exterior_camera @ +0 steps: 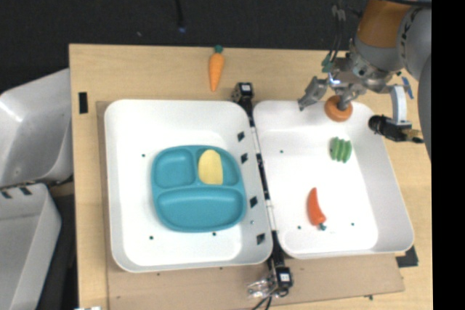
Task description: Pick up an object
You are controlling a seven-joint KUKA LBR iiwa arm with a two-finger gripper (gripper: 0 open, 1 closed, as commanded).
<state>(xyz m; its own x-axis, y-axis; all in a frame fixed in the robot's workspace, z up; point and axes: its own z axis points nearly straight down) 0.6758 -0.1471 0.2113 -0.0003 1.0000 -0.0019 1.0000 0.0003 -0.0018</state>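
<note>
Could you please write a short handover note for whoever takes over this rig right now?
Gripper: at the far edge of the right bin, directly above a small orange round object; I cannot tell whether it grips anything.
Right bin also holds a green object and a red pepper.
Left bin: blue divided plate with a yellow item in its upper right compartment.
A carrot lies on the bench beyond the bins.
Done: nothing visibly lifted. Left: grasp and raise one object.

Even overhead light, white bins (182,112) bright and near glare, dark surround, soft, slightly blurred detail
</note>
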